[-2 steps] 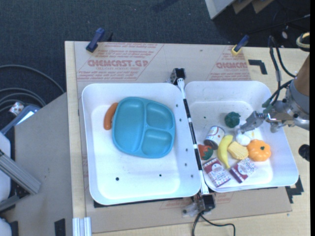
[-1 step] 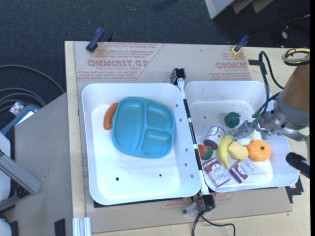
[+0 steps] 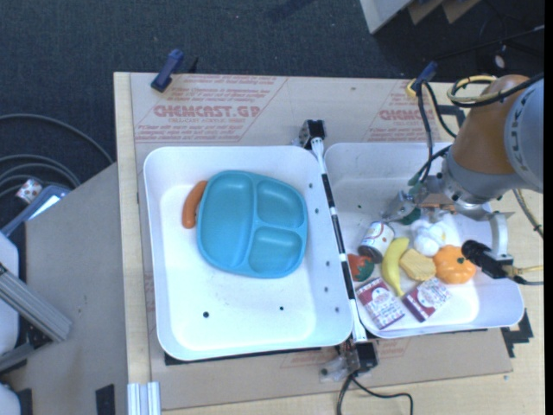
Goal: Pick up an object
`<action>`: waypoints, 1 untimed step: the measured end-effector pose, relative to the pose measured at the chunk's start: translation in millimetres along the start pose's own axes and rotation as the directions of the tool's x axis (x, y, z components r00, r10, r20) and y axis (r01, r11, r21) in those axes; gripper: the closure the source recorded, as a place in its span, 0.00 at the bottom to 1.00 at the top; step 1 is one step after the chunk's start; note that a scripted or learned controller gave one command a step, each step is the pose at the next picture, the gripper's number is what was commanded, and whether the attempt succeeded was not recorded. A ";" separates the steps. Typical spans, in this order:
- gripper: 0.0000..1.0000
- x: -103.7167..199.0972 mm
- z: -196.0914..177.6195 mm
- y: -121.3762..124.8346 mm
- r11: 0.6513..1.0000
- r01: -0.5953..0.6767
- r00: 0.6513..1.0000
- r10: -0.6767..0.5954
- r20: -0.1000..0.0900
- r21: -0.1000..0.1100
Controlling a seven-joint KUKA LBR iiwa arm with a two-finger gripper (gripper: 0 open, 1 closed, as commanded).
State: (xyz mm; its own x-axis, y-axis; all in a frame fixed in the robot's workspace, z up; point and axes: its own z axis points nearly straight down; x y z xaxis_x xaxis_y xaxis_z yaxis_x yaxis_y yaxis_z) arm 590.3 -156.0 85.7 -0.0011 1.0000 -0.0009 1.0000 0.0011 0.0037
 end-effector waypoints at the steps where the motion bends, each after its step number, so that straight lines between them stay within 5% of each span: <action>1: 1.00 -0.8 -10.8 0.9 1.000 -0.001 1.000 0.001 0.002 -0.003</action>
State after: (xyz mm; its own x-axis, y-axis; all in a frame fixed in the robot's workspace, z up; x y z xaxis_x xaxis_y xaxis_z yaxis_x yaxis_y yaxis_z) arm 591.2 -156.8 96.5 -0.0002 1.0000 -0.0026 1.0000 0.0002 0.0069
